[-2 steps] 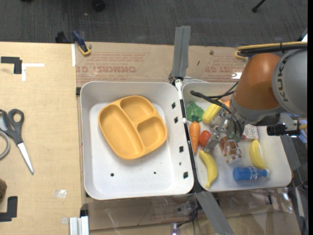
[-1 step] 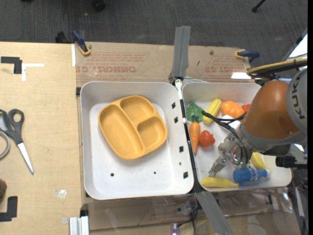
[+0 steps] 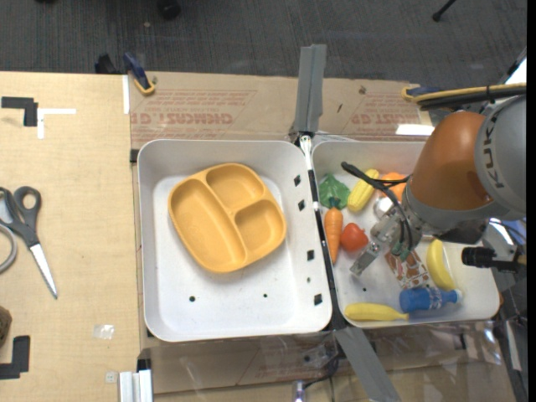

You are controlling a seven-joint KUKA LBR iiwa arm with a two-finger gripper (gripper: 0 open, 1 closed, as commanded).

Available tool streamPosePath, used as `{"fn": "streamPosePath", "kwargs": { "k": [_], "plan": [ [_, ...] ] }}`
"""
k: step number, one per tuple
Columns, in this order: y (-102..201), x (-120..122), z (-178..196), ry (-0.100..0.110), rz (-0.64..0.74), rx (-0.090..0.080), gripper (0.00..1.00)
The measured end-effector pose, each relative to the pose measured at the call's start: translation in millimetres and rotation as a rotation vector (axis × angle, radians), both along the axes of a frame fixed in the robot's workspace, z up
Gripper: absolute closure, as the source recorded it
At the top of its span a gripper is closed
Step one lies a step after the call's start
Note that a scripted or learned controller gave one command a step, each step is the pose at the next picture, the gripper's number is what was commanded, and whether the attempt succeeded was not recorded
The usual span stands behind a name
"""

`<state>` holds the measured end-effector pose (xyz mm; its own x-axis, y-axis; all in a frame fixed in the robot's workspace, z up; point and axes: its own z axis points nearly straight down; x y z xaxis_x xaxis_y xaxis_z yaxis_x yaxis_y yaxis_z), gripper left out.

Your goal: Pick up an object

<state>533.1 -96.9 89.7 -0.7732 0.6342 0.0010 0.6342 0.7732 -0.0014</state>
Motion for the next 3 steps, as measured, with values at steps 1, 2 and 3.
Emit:
{"fn": "streamPosePath", "kwargs": {
  "k": [1, 2, 3],
  "plan": [
    [-12, 101, -2, 0.01, -0.292, -0.002, 0.0],
    [-11, 102, 6, 0.008, -0.287, -0.004, 1.0],
    [34, 127, 139, -0.001, -0.31, -0.002, 1.0]
  ]
}}
